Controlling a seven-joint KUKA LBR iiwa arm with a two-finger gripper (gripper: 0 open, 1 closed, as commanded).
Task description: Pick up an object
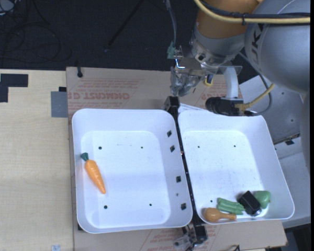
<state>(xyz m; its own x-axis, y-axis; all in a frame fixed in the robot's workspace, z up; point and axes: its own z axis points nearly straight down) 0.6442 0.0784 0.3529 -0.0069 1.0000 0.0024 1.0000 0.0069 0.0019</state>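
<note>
An orange toy carrot (pixel 94 175) with a green top lies at the left side of the left bin (pixel 123 120). In the front right corner of the right bin (pixel 225 123) sit a green bean pod (pixel 230 206), a tan pear-shaped piece (pixel 218 215), a black block (pixel 249 202) and a green piece (pixel 262 196) close together. My gripper (pixel 181 85) hangs above the back edge of the bins near the divider, far from all of these objects, with nothing visible between its fingers.
A black divider with clips (pixel 178 161) runs between the two bins. Cardboard (pixel 120 90) lies under the bins, and a wooden bench top (pixel 26 161) spreads to the left. The grey arm (pixel 272 30) fills the upper right, with cables behind.
</note>
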